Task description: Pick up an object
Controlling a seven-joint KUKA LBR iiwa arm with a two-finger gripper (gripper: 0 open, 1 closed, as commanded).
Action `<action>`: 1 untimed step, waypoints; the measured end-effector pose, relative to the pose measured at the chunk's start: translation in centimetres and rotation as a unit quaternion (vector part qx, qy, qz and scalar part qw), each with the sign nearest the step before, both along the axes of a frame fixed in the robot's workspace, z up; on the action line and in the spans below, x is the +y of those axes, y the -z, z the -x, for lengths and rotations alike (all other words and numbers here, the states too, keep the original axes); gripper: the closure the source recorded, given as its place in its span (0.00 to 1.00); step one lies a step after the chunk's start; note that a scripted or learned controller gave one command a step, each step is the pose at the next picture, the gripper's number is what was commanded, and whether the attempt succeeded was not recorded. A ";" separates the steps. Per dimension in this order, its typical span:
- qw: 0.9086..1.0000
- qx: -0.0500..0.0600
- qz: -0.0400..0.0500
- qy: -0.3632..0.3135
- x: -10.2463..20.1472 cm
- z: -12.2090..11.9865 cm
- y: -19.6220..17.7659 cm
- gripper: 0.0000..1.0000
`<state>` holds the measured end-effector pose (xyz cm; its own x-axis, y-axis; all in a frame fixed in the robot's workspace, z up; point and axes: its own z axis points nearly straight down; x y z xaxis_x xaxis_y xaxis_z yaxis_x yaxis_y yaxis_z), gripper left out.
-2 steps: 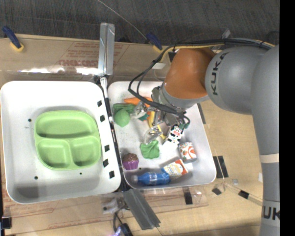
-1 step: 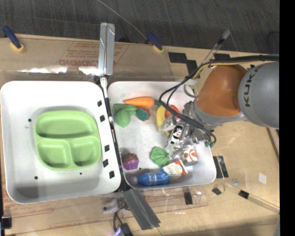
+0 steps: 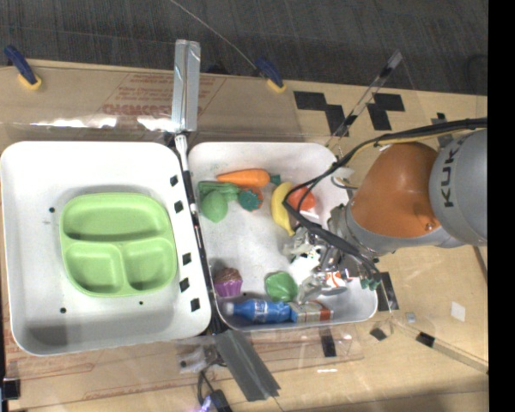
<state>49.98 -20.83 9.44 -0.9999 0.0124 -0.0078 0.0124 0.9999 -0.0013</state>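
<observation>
My gripper (image 3: 313, 269) reaches down into the right bin (image 3: 249, 247), near its front right corner, under the orange wrist band. Around it lie toy foods: a yellow banana (image 3: 281, 208) just behind it, a green round piece (image 3: 281, 285) to its left, and a blue bottle (image 3: 259, 311) along the front wall. An orange carrot (image 3: 245, 178), a green pepper-like piece (image 3: 214, 204), a small teal piece (image 3: 250, 200) and a red-orange piece (image 3: 304, 200) sit farther back. A purple cupcake (image 3: 227, 280) rests at the front left. The wrist and cables hide the fingertips.
The left bin (image 3: 26, 256) holds a green three-compartment tray (image 3: 118, 243). A metal divider post (image 3: 186, 84) stands between the bins at the back. Blue clamps (image 3: 21, 65) hold the cardboard base. The arm's body (image 3: 412, 196) overhangs the right bin's right wall.
</observation>
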 end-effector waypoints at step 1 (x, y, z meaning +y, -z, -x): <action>0.996 0.002 0.000 -0.089 -0.2 -7.9 0.1 0.00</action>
